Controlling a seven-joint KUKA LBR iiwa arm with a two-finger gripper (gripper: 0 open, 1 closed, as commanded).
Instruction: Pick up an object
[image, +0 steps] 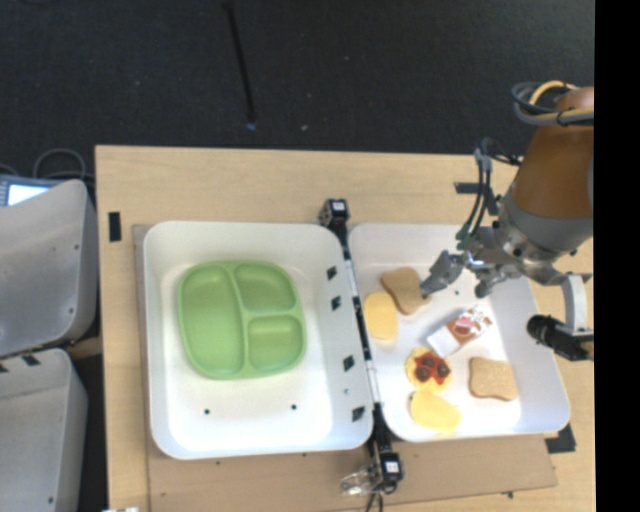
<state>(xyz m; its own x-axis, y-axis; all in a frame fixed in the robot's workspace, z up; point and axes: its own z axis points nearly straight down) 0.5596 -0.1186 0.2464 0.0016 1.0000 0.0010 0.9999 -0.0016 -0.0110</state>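
Observation:
My gripper (462, 277) hangs over the right bin (535, 410), its two fingers spread apart with nothing between them. Just left of it lies a tan toast-shaped piece (402, 289), with a yellow oval piece (380, 316) below that. Under the gripper sits a small white and red packet (468, 327). Further toward the front lie a yellow piece topped with red and dark bits (429, 368), a brown bread slice (491, 379) and another yellow piece (434, 410).
The left bin (170, 420) holds a green divided tray (242, 318). A black-clipped divider (355, 320) runs between the bins. The grey arm with its orange band (555, 180) comes in from the right. White objects (40, 270) stand left of the bench.

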